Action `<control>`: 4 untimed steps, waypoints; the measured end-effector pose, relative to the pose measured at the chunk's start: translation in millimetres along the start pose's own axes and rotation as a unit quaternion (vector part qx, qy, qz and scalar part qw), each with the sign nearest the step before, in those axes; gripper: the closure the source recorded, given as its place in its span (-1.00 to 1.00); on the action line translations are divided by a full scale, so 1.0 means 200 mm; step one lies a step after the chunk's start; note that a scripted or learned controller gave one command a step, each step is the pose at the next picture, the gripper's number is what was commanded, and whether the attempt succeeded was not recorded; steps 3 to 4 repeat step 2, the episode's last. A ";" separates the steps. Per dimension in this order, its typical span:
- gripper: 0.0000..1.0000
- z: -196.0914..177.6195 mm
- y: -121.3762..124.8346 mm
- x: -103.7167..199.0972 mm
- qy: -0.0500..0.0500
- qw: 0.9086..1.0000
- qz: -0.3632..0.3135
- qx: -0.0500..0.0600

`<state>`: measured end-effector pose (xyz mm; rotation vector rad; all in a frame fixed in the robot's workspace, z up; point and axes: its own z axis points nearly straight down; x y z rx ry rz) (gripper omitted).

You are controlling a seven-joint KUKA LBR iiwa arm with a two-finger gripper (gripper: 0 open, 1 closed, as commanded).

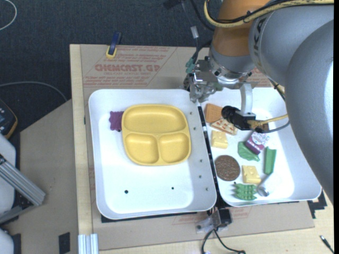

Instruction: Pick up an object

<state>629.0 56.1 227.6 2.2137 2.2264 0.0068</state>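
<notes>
Toy food pieces [248, 152] lie in the right bin [296, 184], all of them to the right of the yellow tray [156, 132], which sits in the left bin [153, 194] with its three compartments facing up. A tan slice [213, 111] lies right of the tray's upper right corner; a waffle piece [223, 126] lies just beyond it, a little lower. A pale yellow block [219, 139] sits right of the tray, level with its two small compartments. A brown disc [227, 168] lies right of and below the tray's lower right corner, and a second yellow block [251, 174] lies farther right again. A ridged green piece [244, 191] is the lowest of the group; a long green piece [270, 160] and a purple-and-white piece [258, 140] lie farthest from the tray. A purple piece [115, 120] sits against the tray's left edge (partly tucked behind the rim).

The gripper [198, 91] hangs above and just right of the tray's upper right corner, over the far rims where the two bins meet; how far it is open cannot be told, nor whether it has hold of anything. A blue-and-yellow clip [112, 45] sits on the cardboard sheet [137, 67], beyond the tray's upper left corner.
</notes>
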 end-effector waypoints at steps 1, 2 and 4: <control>1.00 -0.04 -0.02 -0.05 -0.001 1.000 0.003 0.000; 1.00 0.07 -0.01 -0.05 -0.001 1.000 0.003 0.004; 1.00 0.07 -0.01 -0.05 -0.001 1.000 0.003 0.004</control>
